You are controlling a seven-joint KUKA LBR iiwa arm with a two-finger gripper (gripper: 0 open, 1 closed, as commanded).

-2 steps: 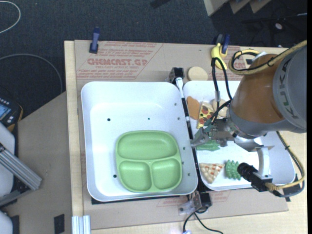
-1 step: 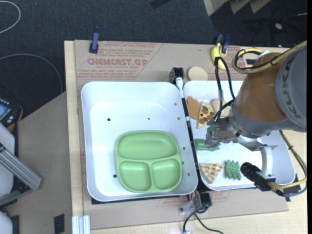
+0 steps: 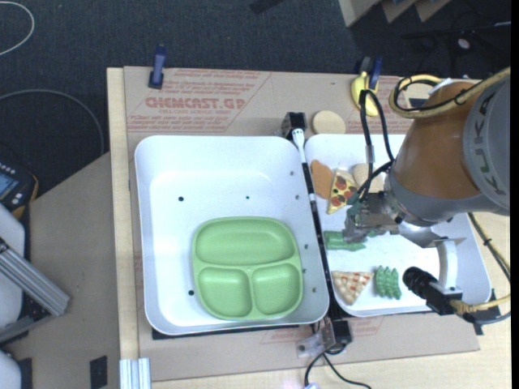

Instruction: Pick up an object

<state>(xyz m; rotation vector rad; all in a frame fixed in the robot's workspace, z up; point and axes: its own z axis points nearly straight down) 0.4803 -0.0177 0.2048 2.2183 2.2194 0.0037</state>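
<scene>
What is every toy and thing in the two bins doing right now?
Green divided plate: flat, right way up, in the left bin.
Pizza slice: lying at the top of the right bin.
Second pizza slice: lying flat near the front.
Green leafy toy: lying beside that slice.
Green long toy: lying under the gripper.
Gripper: down low over the right bin.

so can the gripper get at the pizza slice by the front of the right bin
Probably yes. The pizza slice lies flat in the right bin, uncovered, with the green toy just beside it. The gripper hangs over the same bin, a little behind it.
</scene>
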